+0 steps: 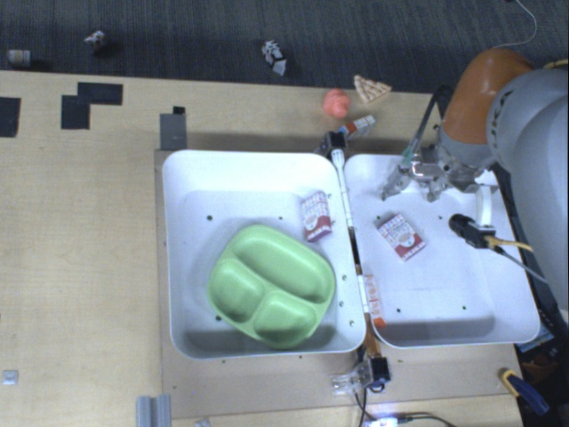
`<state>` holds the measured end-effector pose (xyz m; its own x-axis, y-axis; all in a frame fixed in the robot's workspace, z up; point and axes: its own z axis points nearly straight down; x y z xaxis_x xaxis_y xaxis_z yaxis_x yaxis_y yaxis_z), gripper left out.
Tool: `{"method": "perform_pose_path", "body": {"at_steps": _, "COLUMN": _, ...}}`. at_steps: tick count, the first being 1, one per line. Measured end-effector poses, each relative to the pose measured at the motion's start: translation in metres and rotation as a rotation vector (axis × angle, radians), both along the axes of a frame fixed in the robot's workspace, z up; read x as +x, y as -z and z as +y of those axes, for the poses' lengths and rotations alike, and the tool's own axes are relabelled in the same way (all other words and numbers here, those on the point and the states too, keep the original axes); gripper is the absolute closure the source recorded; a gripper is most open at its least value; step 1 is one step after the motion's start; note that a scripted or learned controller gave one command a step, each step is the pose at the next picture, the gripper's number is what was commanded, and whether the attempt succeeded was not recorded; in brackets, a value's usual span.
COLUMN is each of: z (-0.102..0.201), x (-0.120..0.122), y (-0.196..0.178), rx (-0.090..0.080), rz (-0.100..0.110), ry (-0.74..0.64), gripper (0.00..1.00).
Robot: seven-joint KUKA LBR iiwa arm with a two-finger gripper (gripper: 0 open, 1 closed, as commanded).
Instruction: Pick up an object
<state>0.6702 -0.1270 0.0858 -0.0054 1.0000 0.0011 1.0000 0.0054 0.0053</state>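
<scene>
I've got the gripper (pixel 411 179) spread and holding nothing, hovering just up-right of the red-and-white packet (pixel 399 236) in the right bin (pixel 462 323); next I'd descend onto it

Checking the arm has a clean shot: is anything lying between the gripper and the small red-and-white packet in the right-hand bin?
Nothing visible does. The gripper hangs over the back of the right bin, and the packet lies flat just in front of it, with bare white floor between them.
</scene>
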Motion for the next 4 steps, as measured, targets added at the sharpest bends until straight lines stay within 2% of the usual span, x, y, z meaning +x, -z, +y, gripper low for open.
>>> {"method": "perform_pose_path", "body": {"at_steps": 1, "z": 0.0, "x": 0.001, "y": -0.012, "rx": -0.002, "rz": -0.005, "ry": -0.002, "gripper": 1.0}}
{"method": "perform_pose_path", "body": {"at_steps": 2, "z": 0.152, "x": 0.0, "y": -0.102, "rx": 0.004, "rz": -0.003, "ry": -0.003, "gripper": 1.0}}
{"method": "perform_pose_path", "body": {"at_steps": 3, "z": 0.147, "x": -0.001, "y": -0.1, "rx": 0.0, "rz": 0.001, "ry": 0.002, "gripper": 0.0}}
{"method": "perform_pose_path", "body": {"at_steps": 4, "z": 0.147, "x": -0.001, "y": -0.1, "rx": 0.0, "rz": 0.001, "ry": 0.002, "gripper": 0.0}}
